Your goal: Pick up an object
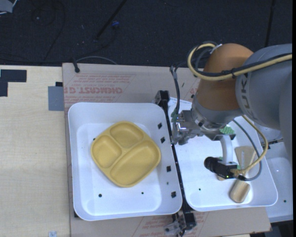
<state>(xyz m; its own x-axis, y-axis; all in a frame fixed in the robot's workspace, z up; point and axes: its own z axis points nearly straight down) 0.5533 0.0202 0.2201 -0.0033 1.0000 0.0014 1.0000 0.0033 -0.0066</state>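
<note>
The gripper (181, 131) hangs at the nine-o'clock edge of the right bin (207, 199) — open or closed, I cannot tell, and nothing is visibly held. A tan block (239, 191) lies at its four o'clock, a yellow divided plate (126, 154) at its eight o'clock in the left bin (89, 191) — the pick itself looks undone.

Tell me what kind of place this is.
Probably a robotics lab or test bench: a grey and orange robot arm hangs over the right white bin, a yellow divided plate lies in the left white bin, and loose cables trail on the dark floor behind.
</note>
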